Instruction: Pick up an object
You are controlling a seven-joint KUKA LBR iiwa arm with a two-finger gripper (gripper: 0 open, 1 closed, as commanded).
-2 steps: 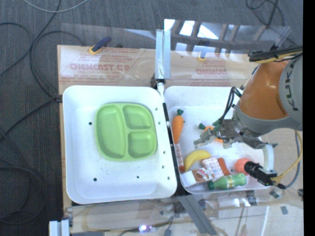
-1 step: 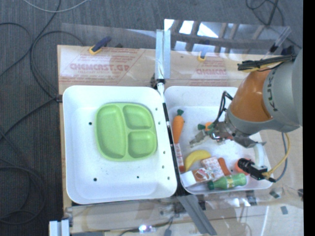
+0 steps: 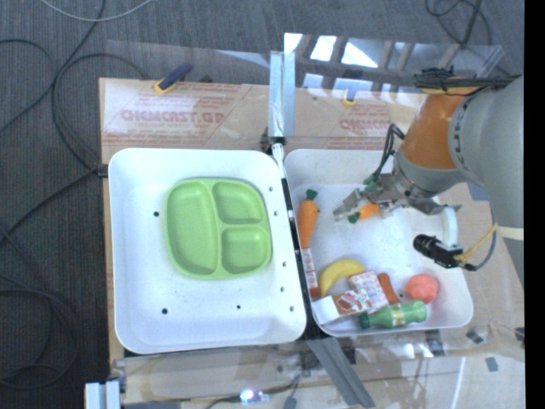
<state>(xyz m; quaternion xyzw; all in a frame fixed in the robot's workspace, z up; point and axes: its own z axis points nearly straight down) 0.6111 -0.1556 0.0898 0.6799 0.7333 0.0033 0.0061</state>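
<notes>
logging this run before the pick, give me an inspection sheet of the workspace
surface: two white bins side by side, left bin and right bin, on a bench with a cardboard sheet behind them
job's things: in the right bin, carrot by the left wall; banana, packet, green bottle and orange ball along the near side
clutter: green divided plate in the left bin
grippers: gripper low over the right bin, a small orange thing at its tips; grip unclear
cables: loose cables on the floor, left and behind
surroundings: grey carpet
</notes>
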